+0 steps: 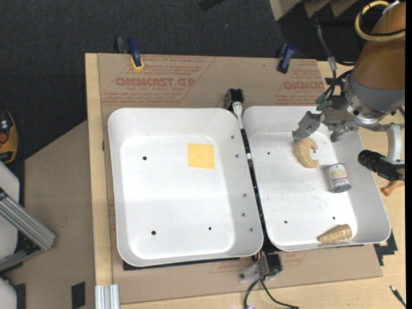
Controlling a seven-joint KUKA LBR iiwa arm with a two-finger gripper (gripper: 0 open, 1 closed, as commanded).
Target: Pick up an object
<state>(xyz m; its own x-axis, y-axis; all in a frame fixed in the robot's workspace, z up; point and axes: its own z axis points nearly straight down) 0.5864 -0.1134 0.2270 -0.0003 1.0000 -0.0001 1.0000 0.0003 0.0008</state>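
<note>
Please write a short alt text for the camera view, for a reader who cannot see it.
The robot's claw hangs over the right bin, just above a curved beige pastry; a small can and a cone-shaped piece also lie there. The left bin holds a yellow square.

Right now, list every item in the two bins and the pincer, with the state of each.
Flat yellow square slice: lying flat in the left white bin.
Beige curved pastry piece: lying below the pincer.
Small silver can: on its side in the right white bin.
Tan waffle cone: lying on its side.
Pincer: open, holding nothing.
</note>
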